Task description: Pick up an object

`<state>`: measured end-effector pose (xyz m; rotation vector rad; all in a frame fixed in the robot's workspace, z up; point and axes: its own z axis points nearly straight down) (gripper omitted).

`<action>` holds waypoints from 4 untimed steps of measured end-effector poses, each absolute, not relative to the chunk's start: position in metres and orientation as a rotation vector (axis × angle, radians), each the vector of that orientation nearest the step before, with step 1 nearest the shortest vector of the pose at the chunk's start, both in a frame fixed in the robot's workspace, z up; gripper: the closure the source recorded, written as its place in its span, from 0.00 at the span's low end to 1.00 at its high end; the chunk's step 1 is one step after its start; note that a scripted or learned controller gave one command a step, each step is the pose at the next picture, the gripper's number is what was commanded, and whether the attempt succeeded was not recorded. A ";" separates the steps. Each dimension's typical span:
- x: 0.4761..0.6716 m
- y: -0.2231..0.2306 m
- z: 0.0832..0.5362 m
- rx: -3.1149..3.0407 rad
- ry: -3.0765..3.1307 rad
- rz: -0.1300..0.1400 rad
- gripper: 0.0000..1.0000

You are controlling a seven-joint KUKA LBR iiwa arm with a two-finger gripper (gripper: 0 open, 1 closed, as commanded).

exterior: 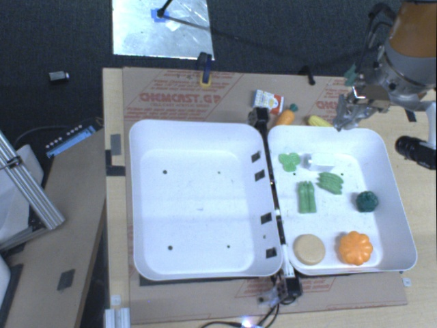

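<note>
- Camera view looks down on a table (116, 203) with two white bins side by side.
- Left bin (198, 197) shows its bare white floor with a few dark specks.
- Right bin (390, 183) holds six small toys.
- Green clover-shaped piece (289, 161) lies near the bin's far left corner.
- Green bundle (306, 197) lies lengthwise near the middle, with a leafy green piece (330, 182) just beside it on the right.
- Dark green ball (367, 201) sits near the right wall.
- Tan disc (310, 249) and orange pumpkin (355, 247) sit side by side along the near edge, close but apart.
- Arm (410, 39) reaches in from the upper right, grey with an orange band.
- Claw (347, 118) hangs above the far rim of the right bin, pointing down, with nothing between its tips.
- Whether the claw is spread or pressed together I cannot tell; it is too small and blurred.
- Beyond the bins on the table lie a yellow piece (318, 121), an orange carrot-like piece (285, 117) and a small white packet (267, 100).
</note>
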<state>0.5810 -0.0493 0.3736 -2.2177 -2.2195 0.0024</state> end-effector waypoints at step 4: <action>0.487 -0.012 0.476 -2.223 -2.235 -0.019 1.00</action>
